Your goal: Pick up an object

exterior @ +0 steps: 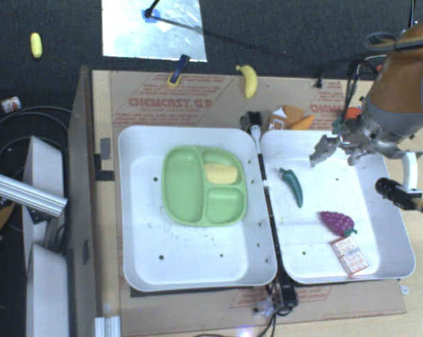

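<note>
My jaws (337, 148) hang over the right bin (390, 258), near its back rim. Can't tell how far open they are; nothing visible between them. Pepper (292, 186) lies in that bin just in front of me, toward the left bin (144, 258). Grapes (337, 222) sit further forward, card (350, 256) beyond them near the front rim. Left bin holds a green tray (190, 188) with a yellow piece (222, 173) in its back compartment. Banana (249, 81) on the table (197, 97) behind the bins.
</note>
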Robot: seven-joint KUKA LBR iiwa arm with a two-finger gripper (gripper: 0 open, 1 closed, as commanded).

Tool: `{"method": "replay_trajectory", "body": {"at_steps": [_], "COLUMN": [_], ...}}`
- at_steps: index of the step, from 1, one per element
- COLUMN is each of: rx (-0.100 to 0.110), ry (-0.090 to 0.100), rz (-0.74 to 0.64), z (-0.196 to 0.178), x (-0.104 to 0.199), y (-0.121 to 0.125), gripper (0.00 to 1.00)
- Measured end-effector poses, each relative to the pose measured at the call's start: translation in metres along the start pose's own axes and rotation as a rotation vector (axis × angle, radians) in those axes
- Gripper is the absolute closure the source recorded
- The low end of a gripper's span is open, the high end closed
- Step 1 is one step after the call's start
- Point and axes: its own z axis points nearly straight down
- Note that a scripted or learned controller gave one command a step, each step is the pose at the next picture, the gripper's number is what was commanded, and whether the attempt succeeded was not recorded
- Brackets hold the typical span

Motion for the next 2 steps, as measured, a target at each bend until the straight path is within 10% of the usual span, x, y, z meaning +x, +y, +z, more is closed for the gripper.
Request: {"method": "replay_trajectory", "body": {"at_steps": [1,2], "rx": [-0.006,-0.013], "ry": [0.009,-0.005], "rz": [0.000,-0.002], "z": [0.134,0.050], "x": [0.007,-0.036], "y": [0.023,0.078], "gripper": [0.00,0.00]}}
